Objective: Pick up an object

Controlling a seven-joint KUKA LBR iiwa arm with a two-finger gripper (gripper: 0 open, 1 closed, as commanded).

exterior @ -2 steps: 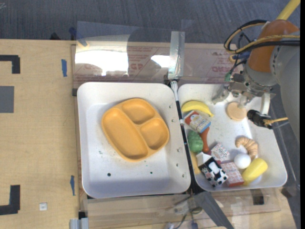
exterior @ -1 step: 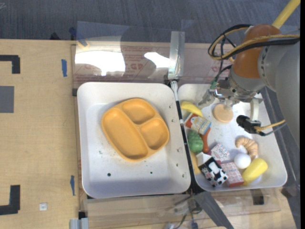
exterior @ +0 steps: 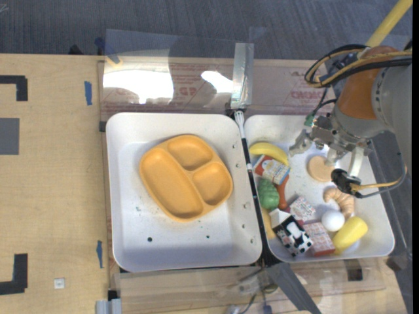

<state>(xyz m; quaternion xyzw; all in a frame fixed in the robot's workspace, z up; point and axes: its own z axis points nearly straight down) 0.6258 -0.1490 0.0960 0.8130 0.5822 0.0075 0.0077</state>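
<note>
My gripper [exterior: 325, 153] hangs over the back part of the right bin [exterior: 383, 224], just above a round tan disc [exterior: 319, 169]. It is open, and I see nothing held between its fingers. In this bin lie a banana [exterior: 268, 151], a green toy [exterior: 267, 194], a white egg [exterior: 332, 221], a yellow lemon [exterior: 349, 233], a tan croissant-like piece [exterior: 341, 198], a black-and-white cow toy [exterior: 294, 237] and small printed boxes [exterior: 302, 208]. The items crowd the left and front of the bin.
The left bin [exterior: 124, 227] holds an orange divided plate [exterior: 186, 176]. A ridge [exterior: 249, 182] separates the two bins. A black cable [exterior: 347, 182] loops beneath the gripper. A clear panel [exterior: 170, 80] stands behind the left bin.
</note>
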